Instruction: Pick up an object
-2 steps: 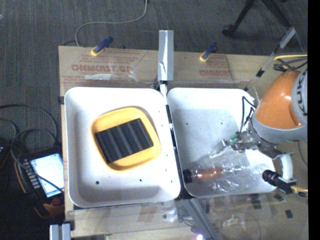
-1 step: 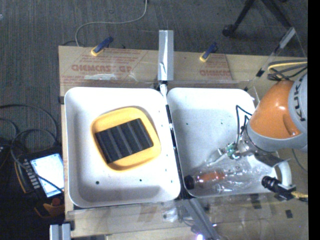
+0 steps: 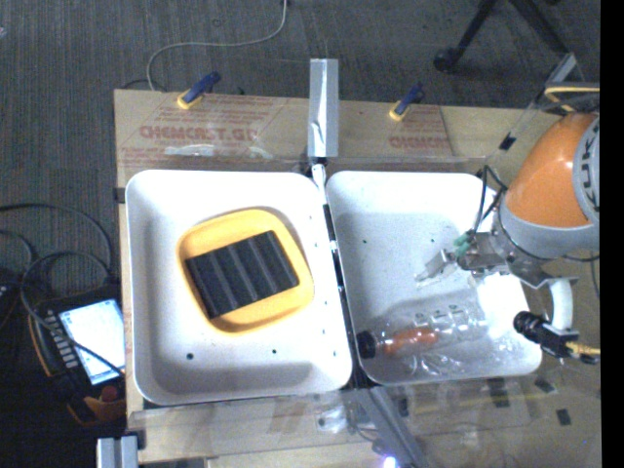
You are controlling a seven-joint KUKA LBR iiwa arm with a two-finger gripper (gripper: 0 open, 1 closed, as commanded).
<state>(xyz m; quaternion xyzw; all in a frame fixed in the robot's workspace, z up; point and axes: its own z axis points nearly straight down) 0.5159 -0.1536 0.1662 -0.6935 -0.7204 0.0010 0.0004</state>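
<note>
While I hang over the right bin (image 3: 390, 198) in the camera view, my gripper (image 3: 450, 259) sits above its bare middle, arm coming in from the right; can't tell its state, too small and blurred. Nearest target: clear bottle (image 3: 429, 331) with a dark cap, lying on its side along the near wall, just below me. Yellow tray (image 3: 249, 269) with black insert sits in the left bin (image 3: 156, 203), well apart. Plan: shift toward the bottle, straddle its width, descend square.

Grey arm (image 3: 556, 224), glossy orange band; thin cables, pale metallic tool (image 3: 450, 257) at wrist end
</note>
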